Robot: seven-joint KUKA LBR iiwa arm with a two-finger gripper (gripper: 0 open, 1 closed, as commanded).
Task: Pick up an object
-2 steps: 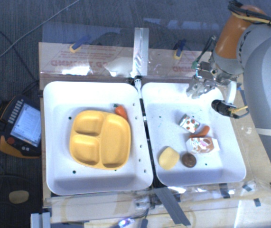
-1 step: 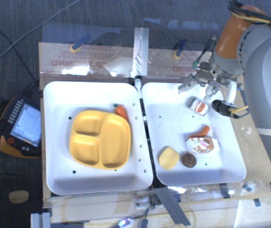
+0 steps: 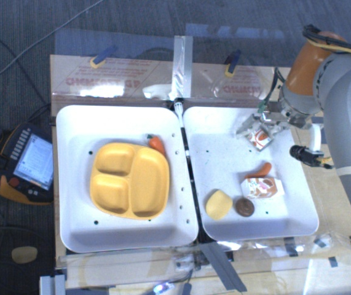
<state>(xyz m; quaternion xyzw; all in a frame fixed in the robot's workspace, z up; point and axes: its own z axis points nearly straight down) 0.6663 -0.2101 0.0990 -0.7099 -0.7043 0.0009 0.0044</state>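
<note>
1. Partly masked by its own wrist, the pincer (image 3: pixel 260 129) sits at the right bin's (image 3: pixel 298 223) far edge; whether it is clenched or released I cannot tell.
2. Touching or just under it lies a red-and-white packet (image 3: pixel 260 139), perhaps gripped.
3. Toward that bin's near side sit a yellow lump (image 3: pixel 219 204) and brown disc (image 3: pixel 244 208).

A handheld control pendant (image 3: pixel 26 165) lies on the floor, left of the bench. Dark cables (image 3: pixel 15 60) trail nearby; a small tan thing (image 3: pixel 24 254), perhaps tape, sits below.
</note>
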